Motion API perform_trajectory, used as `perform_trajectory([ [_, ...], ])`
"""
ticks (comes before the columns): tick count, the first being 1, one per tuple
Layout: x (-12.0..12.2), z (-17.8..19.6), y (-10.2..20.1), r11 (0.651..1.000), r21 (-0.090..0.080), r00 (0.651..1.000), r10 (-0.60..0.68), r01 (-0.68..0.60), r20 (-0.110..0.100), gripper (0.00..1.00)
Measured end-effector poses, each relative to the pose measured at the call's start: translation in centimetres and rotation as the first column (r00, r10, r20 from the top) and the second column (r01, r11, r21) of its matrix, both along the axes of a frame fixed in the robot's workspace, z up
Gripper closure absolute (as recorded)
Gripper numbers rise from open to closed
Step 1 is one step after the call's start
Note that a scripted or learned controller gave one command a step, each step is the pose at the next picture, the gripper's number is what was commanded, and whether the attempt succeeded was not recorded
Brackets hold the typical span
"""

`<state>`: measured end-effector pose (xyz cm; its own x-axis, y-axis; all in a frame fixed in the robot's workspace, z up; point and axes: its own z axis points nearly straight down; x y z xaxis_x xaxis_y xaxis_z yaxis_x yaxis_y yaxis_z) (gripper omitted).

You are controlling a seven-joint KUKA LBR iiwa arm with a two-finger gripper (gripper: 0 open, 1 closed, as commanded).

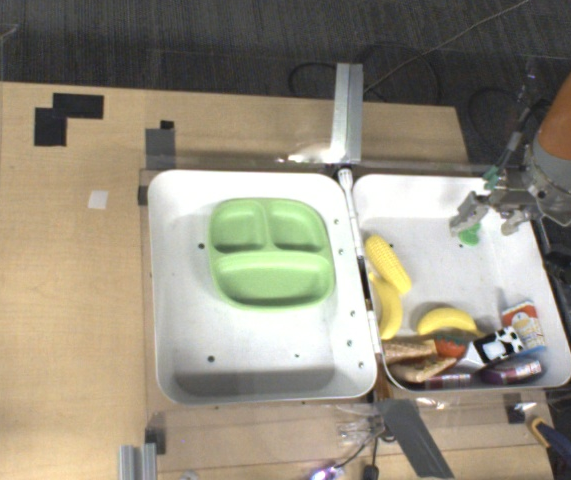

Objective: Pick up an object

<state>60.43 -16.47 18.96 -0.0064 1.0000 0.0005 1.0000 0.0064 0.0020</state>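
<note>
Along the near wall of the right bin lie a banana, a bread slice and small packets, with a corn cob further up, its long axis running from about 11 to 5 o'clock. The gripper hangs over the bin's far end, so the corn lies toward 8 o'clock from it and the banana toward 7. Its fingers look spread with nothing between them, a small green piece just below; the left bin holds a green tray.
</note>
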Motion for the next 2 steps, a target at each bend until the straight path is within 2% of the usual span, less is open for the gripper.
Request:
perform_trajectory([
  [1,2.4,-8.8,3.8,0.988,0.000,0.988,0.152,-0.152,0.001,0.00],
  [2,-3.0,-9.8,6.5,0.944,-0.015,0.944,0.330,-0.329,0.019,0.00],
])
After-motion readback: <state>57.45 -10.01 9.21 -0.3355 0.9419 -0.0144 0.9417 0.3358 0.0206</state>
